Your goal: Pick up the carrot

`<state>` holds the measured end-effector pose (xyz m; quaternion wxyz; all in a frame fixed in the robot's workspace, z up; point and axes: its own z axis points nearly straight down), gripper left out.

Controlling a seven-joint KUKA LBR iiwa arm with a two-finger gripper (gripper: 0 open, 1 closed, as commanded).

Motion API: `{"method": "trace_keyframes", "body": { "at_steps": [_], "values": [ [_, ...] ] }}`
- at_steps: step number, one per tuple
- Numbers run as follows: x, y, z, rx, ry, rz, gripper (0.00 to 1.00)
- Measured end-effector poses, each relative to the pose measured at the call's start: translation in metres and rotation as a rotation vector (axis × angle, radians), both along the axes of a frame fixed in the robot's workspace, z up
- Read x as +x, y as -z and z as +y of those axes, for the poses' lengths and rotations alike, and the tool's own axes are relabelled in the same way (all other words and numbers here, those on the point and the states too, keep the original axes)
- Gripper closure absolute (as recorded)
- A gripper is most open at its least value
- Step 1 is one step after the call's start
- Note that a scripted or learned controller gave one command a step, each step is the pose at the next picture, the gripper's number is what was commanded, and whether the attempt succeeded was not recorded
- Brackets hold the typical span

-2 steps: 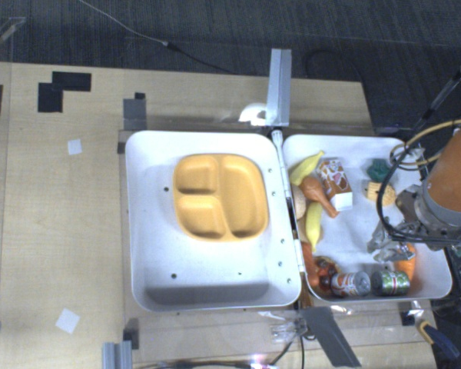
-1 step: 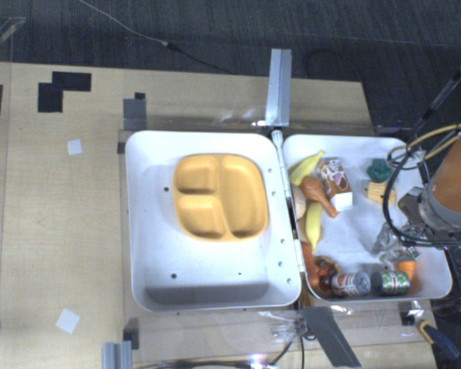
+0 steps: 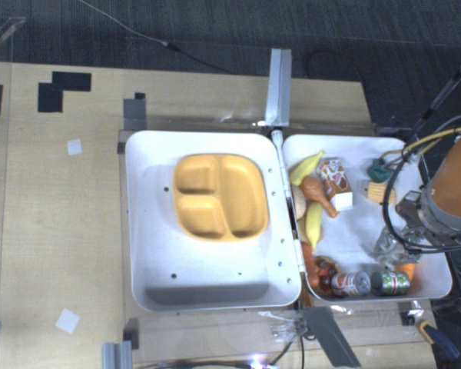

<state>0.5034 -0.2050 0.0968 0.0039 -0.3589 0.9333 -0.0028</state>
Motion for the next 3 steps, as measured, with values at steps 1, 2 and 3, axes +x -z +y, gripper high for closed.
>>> {"method": "trace_keyframes", "body": {
  "at_steps": [1, 2, 3],
  "values": [
    [-0.0015, 0.0062, 0.0005, -0.003, -0.133, -0.005, 1.0],
    [-0.0046, 0.0059, 0.0006, -0.007, -0.312, -0.011, 1.0],
    [-0.0097, 0.0061, 0.0001, -0.009, -0.564, -0.01, 1.0]
  ]
}}
